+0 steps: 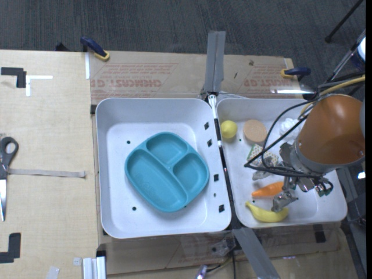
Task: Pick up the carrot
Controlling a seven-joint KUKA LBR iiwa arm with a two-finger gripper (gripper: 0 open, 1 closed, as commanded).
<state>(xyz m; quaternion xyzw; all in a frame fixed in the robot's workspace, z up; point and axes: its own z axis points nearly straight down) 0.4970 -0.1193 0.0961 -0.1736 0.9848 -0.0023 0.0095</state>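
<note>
The orange carrot (268, 190) lies in the right bin (325, 217), pointing left, just above a yellow banana (266, 213). My gripper (284, 199) hangs at the carrot's right end, low over the bin floor, with one grey finger reaching down toward the banana. The arm's orange band (334, 129) covers the bin's right part and hides what lies beneath. Nothing shows clearly between the fingers.
A yellow lemon (228, 129) and a tan round disc (254, 131) sit at the back of the right bin, with a speckled item (256, 153) below them. The left bin (110, 173) holds a blue divided plate (167, 171). Scissors (6, 161) lie on the bench at far left.
</note>
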